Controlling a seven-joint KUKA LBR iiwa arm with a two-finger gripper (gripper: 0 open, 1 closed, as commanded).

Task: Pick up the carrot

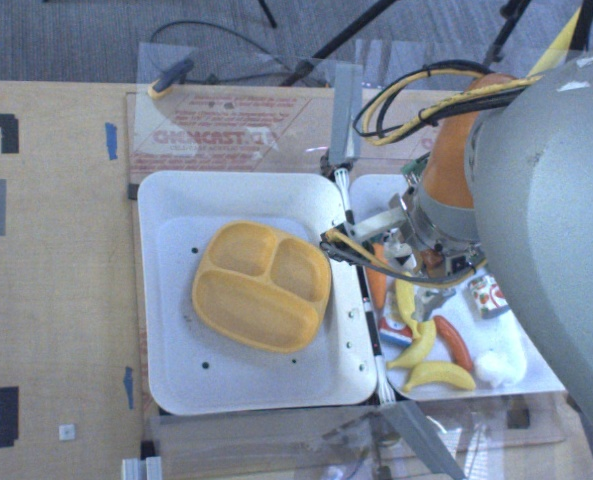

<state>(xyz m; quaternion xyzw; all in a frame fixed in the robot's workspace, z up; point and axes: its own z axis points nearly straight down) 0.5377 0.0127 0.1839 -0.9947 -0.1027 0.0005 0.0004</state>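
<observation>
The carrot (377, 288) is a slim orange piece lying along the left wall of the right bin (536, 363), close to the divider between the two bins. My gripper (418, 268) hangs low over the upper middle of that bin, just right of the carrot's top end. The grey wrist with its orange band (446, 168) and looped cables covers much of the bin's far half. The carrot lies on the bin floor beside the gripper, and part of it is hidden by the gripper's body.
Two bananas (438, 375) lie at the right bin's front, with a red sausage (454, 340), a white lump (496, 366) and a small red-and-white carton (488, 295) nearby. The left bin (166, 298) holds a yellow divided plate (261, 286).
</observation>
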